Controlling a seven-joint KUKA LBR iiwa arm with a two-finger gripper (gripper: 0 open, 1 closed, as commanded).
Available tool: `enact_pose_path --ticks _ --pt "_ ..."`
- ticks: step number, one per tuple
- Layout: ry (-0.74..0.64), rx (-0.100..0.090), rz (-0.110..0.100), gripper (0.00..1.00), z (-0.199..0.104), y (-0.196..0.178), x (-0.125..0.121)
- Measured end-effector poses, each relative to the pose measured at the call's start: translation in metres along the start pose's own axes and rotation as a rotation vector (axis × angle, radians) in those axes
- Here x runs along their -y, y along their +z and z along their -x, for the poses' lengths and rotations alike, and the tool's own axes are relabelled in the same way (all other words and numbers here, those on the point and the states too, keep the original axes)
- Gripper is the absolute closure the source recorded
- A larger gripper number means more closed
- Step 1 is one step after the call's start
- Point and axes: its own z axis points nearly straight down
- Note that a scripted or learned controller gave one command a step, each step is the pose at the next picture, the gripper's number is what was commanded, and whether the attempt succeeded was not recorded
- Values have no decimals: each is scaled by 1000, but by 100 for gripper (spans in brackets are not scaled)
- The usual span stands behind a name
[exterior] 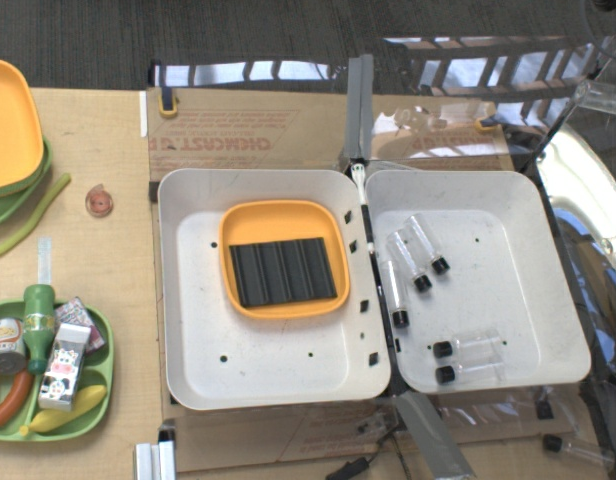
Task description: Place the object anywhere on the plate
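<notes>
Plate: we see the orange plate (pixel 284 258) lying flat in the left bin (pixel 188 348), toward that bin's far side, with a dark ribbed insert (pixel 284 273) covering most of its middle.

Objects: we count several clear tubes with black caps, all in the right bin (pixel 548 298). Two tubes (pixel 420 248) lie side by side near the middle, a thin tube (pixel 395 293) rests close to the divider between the bins, and another pair of tubes (pixel 468 356) lies toward the near edge. We cannot say which of them is the one meant.

Where the task's thing is: in the right bin, well apart from the plate, with the bin walls between them.

End effector: we cannot tell how far open it is or whether it has hold of anything.

Done: as far as we can judge, nothing; no tube rests on the plate.

Left: we judge the whole job remains, that is picking one tube, carrying it over the divider and setting it down anywhere on the plate.

Surroundings: on the counter (pixel 98 258) to the left stands a green tray (pixel 93 388) of toy food, which plays no part here.
</notes>
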Motion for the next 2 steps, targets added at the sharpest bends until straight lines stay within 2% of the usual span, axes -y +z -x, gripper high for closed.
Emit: enact_pose_path --ticks 1,2 --pt "1 1 -1 0 0 0 0" --pt "8 1 -1 0 52 0 -11"
